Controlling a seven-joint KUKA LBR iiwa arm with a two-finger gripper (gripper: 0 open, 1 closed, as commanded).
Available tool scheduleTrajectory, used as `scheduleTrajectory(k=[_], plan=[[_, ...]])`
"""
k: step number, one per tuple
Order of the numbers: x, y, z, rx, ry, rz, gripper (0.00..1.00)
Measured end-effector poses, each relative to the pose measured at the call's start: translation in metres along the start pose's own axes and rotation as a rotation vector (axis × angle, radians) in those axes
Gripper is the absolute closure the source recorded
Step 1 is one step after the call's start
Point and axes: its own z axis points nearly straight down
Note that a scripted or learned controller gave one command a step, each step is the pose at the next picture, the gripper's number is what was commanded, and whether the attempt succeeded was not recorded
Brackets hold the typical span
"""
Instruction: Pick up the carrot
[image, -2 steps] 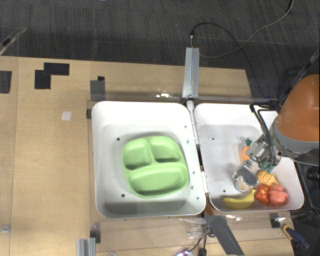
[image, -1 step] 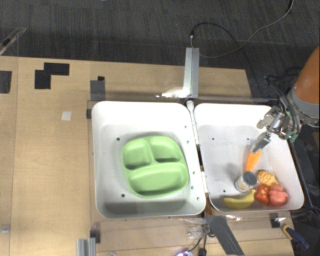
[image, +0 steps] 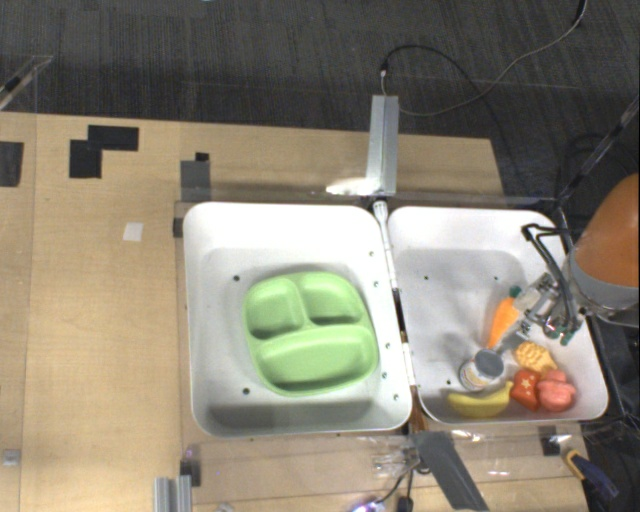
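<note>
Banana (image: 478, 403) sits below-left of pincer (image: 543, 312) — carrot (image: 503, 320) just left; pincer state cannot be told. Carrot's midsection should be straddled before closing.

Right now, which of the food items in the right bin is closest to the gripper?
The carrot: orange, lying just left of the gripper. The yellow waffle-like piece, red pieces and banana all lie lower in the right bin.

Pale wooden desk (image: 90, 330), black marks at its far left, two shallow white bins side by side on it, left bin (image: 210, 320), right bin (image: 440, 270), touching along the middle
</note>
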Motion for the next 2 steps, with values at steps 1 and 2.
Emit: scheduleTrajectory(k=[1, 2], plan=[[-0.032, 0.005, 0.025, 0.002, 0.002, 0.357, 0.0], [-0.08, 0.081, 0.029, 0.004, 0.01, 0.449, 0.0]])
